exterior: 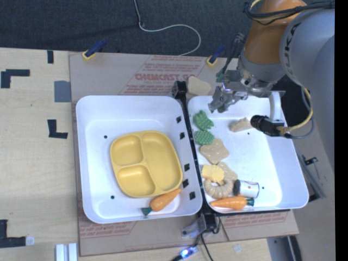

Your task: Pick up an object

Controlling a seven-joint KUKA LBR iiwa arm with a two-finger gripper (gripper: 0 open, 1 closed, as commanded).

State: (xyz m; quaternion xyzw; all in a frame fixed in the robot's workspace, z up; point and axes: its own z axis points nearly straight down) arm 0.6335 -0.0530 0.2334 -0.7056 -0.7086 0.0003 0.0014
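Across both bins, two carrots (165, 200) (231, 203), one yellow plate (145, 163).

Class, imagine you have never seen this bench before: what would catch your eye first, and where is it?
Most likely the yellow tray, sitting large in the left bin with a toy carrot by its near corner. Next comes the arm's orange band at upper right, with the gripper hanging over the far end of the right bin. Along that bin's left side runs a row of toy food, green waffles at the top.

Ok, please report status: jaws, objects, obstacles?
Gripper over right white bin's far corner, nothing seen held. Green waffle pieces just beside. Beige toy piece nearby.
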